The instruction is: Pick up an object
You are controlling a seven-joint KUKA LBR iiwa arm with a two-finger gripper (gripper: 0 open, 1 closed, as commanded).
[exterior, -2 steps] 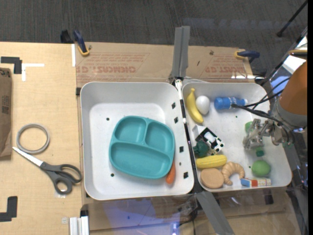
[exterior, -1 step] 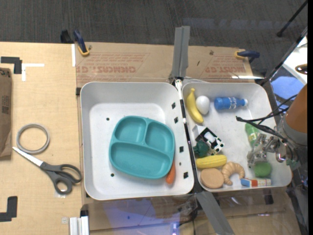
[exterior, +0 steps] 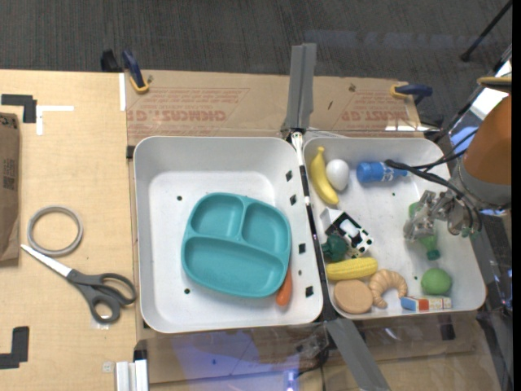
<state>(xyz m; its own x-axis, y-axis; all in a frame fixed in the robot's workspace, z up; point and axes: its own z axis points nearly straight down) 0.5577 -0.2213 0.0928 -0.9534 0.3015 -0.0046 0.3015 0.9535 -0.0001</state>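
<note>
My gripper (exterior: 426, 218) hangs low over the right part of the right bin (exterior: 456, 149), coming in from the right edge. A small dark green piece (exterior: 433, 253) lies just below it, and a green lime (exterior: 436, 281) sits nearer the front. In the same bin lie a banana (exterior: 324, 179), a white egg (exterior: 337, 172), a blue bottle (exterior: 373, 172), a black-and-white cow toy (exterior: 352, 233), a corn cob (exterior: 352, 268), a round cookie (exterior: 352, 296), a croissant (exterior: 388, 283) and a small tube (exterior: 426, 304). I see nothing held in the gripper.
The left bin (exterior: 155, 177) holds a teal divided plate (exterior: 236, 245) with an orange carrot (exterior: 283, 290) at its front right. Scissors (exterior: 89, 283) and a tape roll (exterior: 54, 229) lie on the bench to the left. A black cable (exterior: 415, 169) runs over the right bin's back.
</note>
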